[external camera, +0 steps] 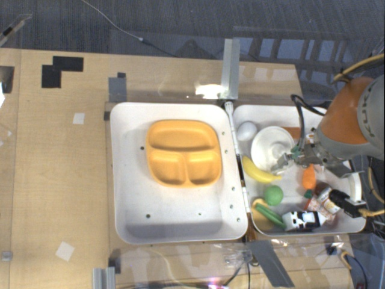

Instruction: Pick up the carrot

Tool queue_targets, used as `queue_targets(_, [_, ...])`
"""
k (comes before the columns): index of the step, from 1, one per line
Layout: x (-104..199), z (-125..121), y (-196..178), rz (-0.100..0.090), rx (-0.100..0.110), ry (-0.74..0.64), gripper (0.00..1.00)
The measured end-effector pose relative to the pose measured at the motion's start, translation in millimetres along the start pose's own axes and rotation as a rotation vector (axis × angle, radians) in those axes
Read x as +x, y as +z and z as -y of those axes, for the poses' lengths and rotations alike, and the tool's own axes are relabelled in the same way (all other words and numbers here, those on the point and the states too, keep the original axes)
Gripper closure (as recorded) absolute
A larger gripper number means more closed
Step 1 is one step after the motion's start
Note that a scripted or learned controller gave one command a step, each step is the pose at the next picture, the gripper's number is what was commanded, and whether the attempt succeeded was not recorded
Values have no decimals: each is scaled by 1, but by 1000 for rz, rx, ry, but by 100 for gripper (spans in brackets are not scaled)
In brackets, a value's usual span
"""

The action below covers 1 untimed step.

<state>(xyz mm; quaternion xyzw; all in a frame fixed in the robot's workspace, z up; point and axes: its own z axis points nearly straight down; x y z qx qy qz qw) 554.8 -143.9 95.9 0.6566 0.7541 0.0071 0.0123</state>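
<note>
The carrot (308, 178) is a short orange piece lying in the right bin (355, 226), near its right side. My gripper (293, 156) hangs over the right rim of a white bowl (271, 147), up and to the left of the carrot and apart from it. The grey wrist and its orange band cover the bin's upper right corner.
The right bin also holds a white ball (246, 130), a banana (260, 171), a green ball (274, 195), a green vegetable (268, 215), a black-and-white toy (300, 220) and a small bottle (322, 201). The left bin (129, 221) holds a yellow divided tray (183, 152).
</note>
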Motion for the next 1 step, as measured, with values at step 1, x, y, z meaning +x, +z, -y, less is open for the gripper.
queue_targets(1, [-20,42,-1,-1,-1,41,0])
